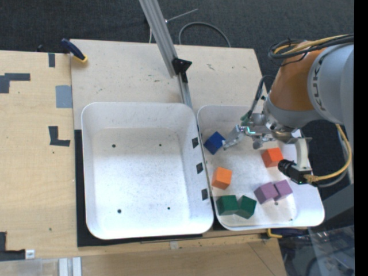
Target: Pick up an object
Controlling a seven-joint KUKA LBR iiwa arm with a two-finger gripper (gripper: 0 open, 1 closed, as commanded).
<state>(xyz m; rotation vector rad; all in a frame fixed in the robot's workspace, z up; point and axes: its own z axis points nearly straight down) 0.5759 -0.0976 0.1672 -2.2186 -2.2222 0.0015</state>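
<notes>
From the camera fixed above the bench, the grey arm with its orange band [293, 88] reaches in from the right over the right-hand shallow white bin [313, 214], and its two-finger gripper [233, 141] hangs low near that bin's upper left part, just beside a small blue cube [213, 142] that sits close to the wall shared with the left-hand white bin [138, 111]. The metal fingers point toward the cube, but whether they are spread or closed I cannot tell at this slant, and nothing can be seen between them, so I would not call anything held. Other candidates lie in the same bin: an orange cube [221, 177] below the blue one, a second orange block [272, 156] partly under the wrist, two dark green blocks [236, 204] touching each other near the front rim, and two purple blocks [273, 191] side by side to their right. I judge the step in hand to be the approach to a grasp, most likely on the blue cube, with the lift not yet begun. The next move calls for the fingers to straddle the cube squarely, low enough to catch its sides, while keeping clear of the nearby bin wall, then closing and rising straight up.
</notes>
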